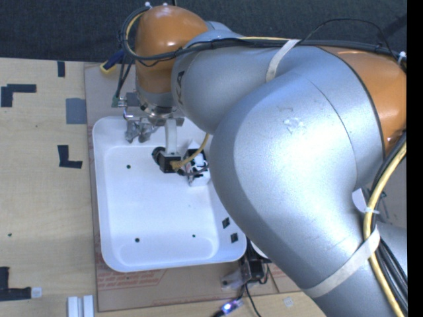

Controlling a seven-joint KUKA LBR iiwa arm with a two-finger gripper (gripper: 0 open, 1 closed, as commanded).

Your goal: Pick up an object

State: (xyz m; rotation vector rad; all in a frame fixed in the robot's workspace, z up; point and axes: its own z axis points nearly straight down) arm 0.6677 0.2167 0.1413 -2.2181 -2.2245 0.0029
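Low at far left corner of left bin (pixel 109 197), fingers (pixel 134 135): spread or pressed together, cannot tell. Object's place: cannot tell, arm (pixel 297 164) covering right side.

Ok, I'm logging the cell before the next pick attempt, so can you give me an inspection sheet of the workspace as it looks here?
Surface: tan bench carrying a white bin; the arm covers what lies right of it.
Job's things: nothing seen in the bin's visible part.
Clutter: black tape marks and a grey patch on the bench, left of the bin.
Grippers: gripper above the bin's far left corner.
Cables: black and yellow cables loop round the orange wrist; a yellow cable runs along the arm.
Surroundings: dark cloth beyond the bench.
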